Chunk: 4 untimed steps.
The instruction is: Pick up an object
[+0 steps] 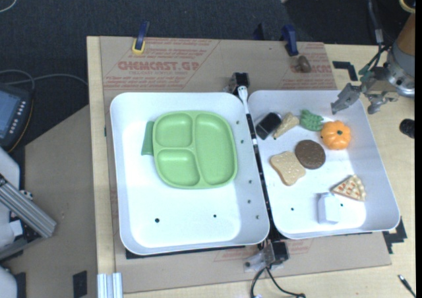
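So from the overhead camera, nothing's been picked yet as far as I can tell. The gripper (359, 97) is hanging near the top right corner of the right bin (379, 188), and I see nothing between its fingers, so the whole grab is still to do.

Everything worth grabbing sits in that right bin. The little orange pumpkin (336, 134) is the closest candidate, just below and a bit left of the claw, with a green leafy piece (310, 119) beside it. Further left there's a black block (268, 124) touching a tan stick-shaped thing (285, 124). In the middle are a brown round cookie (309, 154) and a toast-shaped slice (288, 167), edges touching. Down near the front are a pizza slice (349, 188) and a white cube (328, 208), close together.

The left bin (128, 158) just has the green divided plate (194, 148) lying flat in it.

Arm pose: it comes in from the right edge, wrist up by the bin's far rim, fingers angled down and left toward the pumpkin. The claw looks spread apart to me, though it's small and a bit blurry, so don't take that as gospel. I'd guess pumpkin is the target, purely from where it's pointing.
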{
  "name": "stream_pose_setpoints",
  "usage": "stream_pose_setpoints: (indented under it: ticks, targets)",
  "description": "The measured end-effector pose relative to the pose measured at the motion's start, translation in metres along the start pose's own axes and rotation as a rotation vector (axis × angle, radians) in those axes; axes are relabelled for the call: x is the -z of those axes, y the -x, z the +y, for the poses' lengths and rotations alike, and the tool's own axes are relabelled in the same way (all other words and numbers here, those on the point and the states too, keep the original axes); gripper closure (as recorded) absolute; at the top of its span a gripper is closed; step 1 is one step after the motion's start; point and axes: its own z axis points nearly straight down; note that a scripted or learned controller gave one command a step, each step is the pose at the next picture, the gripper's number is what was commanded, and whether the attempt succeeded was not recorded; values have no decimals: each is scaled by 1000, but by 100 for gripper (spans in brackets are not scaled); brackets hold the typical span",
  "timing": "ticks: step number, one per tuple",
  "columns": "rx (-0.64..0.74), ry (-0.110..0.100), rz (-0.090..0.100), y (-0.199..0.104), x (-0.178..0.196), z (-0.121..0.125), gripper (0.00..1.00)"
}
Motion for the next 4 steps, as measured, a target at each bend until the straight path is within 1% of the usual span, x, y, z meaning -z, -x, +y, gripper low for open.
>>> stream_pose_setpoints:
  ticks: [1,2,3,4]
  targets:
    - [3,-7,2,-6,-62,3,0]
    - [2,-6,1,-7,-116,2,0]
    - [3,2,-1,-6,-101,4,100]
    - [-1,7,-3,-4,-57,3,100]
